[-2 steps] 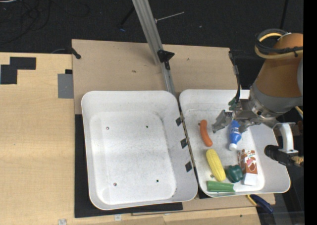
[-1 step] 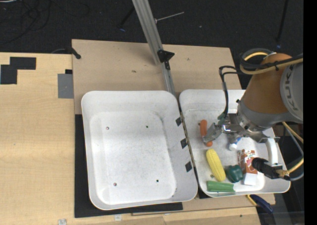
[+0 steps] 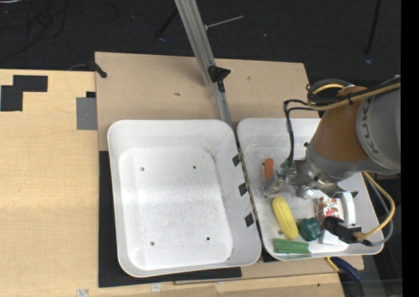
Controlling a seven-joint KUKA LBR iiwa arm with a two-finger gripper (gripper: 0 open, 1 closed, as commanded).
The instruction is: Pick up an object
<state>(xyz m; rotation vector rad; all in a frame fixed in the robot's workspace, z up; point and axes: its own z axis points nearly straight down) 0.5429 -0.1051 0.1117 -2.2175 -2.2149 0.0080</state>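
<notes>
My gripper [image 3: 280, 181] hangs low over the middle of the right bin [image 3: 262, 133], reaching in from the right under the grey and orange wrist. A small orange carrot-like piece [image 3: 268, 168] lies just left of it, near the bin's left wall. A yellow corn cob [image 3: 284, 216] lies right below the gripper. Nothing shows between the gripper's tips.
At the right bin's front lie a dark green round piece [image 3: 308, 228], a flat green stick [image 3: 290, 246] and a red-and-white packet [image 3: 328, 209]. The left bin [image 3: 124, 133] stands alongside. A metal rail [image 3: 196, 34] slants up behind the bins.
</notes>
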